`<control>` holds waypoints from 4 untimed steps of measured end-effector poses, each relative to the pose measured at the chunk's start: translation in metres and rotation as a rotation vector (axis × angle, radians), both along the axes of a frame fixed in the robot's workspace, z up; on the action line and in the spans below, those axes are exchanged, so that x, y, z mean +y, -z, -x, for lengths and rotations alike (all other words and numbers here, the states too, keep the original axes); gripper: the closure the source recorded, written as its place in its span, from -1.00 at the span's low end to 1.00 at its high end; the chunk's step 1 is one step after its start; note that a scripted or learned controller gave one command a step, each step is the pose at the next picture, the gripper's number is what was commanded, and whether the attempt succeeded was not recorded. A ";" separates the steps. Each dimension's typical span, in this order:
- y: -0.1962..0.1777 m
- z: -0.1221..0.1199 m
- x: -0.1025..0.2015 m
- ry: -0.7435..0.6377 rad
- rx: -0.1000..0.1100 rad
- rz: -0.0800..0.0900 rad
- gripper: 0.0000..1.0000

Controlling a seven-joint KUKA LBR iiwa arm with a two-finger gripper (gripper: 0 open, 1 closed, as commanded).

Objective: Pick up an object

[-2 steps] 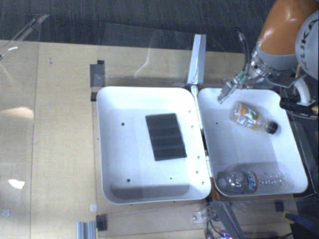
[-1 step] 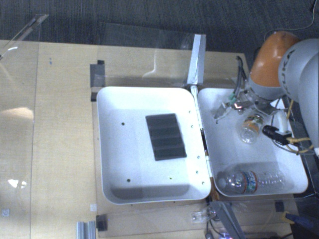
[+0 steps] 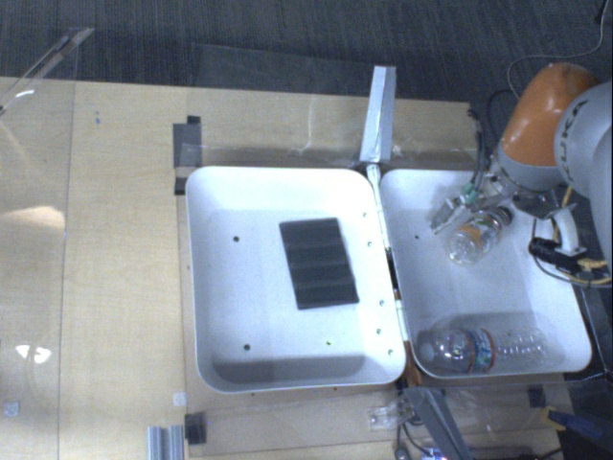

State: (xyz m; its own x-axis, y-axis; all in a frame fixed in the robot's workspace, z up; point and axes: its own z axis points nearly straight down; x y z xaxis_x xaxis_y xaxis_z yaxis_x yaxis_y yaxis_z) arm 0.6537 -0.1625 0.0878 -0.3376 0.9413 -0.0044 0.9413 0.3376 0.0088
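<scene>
Pale wood forms the surface (image 3: 105,286), with two shallow white bins side by side on it. Inside the left bin (image 3: 215,257) lies a dark ribbed pad (image 3: 319,263), flat near its middle. Inside the right bin (image 3: 565,338) a clear plastic bottle (image 3: 479,349) lies along the near wall, and a second clear bottle (image 3: 472,239) sits toward the far side, just beneath the hand (image 3: 466,204). Whether the hand is gripping it cannot be told.
</scene>
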 end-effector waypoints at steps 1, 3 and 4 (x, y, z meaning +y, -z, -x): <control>-0.103 0.004 0.018 0.176 0.001 -0.002 -1.00; -0.030 0.006 -0.007 0.010 -0.007 0.015 -1.00; -0.028 -0.013 -0.025 -0.026 0.036 -0.009 -1.00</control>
